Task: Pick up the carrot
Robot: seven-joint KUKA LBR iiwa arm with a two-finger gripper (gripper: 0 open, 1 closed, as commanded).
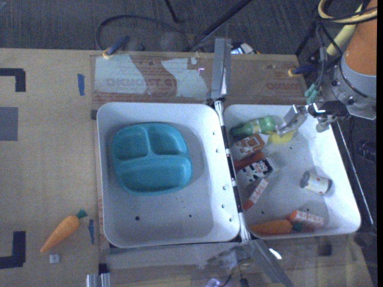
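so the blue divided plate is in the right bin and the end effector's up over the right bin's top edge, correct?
Not quite. The camera view shows the blue divided plate in the left bin, not the right one. The rest holds: the end effector is over the right bin near its top edge.

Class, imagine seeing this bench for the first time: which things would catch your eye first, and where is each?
The teal three-compartment plastic plate stands out, alone in the left white bin. The right white bin holds a jumble of small items, including an orange carrot along its near wall. Another orange toy carrot with a green top lies outside on the wooden bench.
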